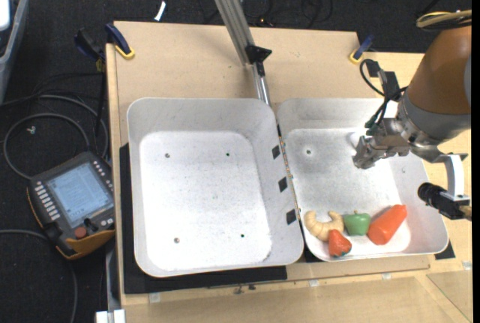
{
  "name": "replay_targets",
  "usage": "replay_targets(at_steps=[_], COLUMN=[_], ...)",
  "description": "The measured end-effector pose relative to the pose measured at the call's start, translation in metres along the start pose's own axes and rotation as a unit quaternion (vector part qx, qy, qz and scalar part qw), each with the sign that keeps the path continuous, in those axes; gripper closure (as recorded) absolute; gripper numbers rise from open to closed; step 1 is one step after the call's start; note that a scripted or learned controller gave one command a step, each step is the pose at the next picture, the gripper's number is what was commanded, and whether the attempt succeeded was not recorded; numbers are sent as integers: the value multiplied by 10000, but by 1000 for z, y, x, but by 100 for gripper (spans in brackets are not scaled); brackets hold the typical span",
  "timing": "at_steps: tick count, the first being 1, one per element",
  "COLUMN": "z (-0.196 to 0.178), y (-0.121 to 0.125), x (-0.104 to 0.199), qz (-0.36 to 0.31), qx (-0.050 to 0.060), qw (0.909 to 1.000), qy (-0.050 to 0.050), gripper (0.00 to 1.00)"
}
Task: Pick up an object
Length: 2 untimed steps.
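Lowering squarely over one piece, well clear of its neighbours and the bin wall, would serve best; the gripper (365,154) hangs over the right bin (330,119), jaws' state unreadable. Four toy foods huddle at its near edge: orange carrot (387,224), green pepper (358,222), red strawberry (339,242), pale croissant (322,222).

The arm (442,89) reaches in from the right, pincer (364,155) pointing down.

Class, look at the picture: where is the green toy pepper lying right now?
The green pepper lies along the right bin's near edge, between the cream croissant and orange carrot.
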State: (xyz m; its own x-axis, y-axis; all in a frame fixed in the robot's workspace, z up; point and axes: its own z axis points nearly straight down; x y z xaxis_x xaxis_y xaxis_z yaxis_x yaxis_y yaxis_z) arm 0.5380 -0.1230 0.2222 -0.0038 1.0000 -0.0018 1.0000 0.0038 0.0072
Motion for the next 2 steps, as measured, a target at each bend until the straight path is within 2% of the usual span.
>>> replay_targets(at_steps=[1, 2], z=[-11, -3], y=[1, 23], x=[0, 44], qz=[3, -19], qx=[24, 31], qw=[10000, 10000], qy=[5, 12], gripper=[100, 100])
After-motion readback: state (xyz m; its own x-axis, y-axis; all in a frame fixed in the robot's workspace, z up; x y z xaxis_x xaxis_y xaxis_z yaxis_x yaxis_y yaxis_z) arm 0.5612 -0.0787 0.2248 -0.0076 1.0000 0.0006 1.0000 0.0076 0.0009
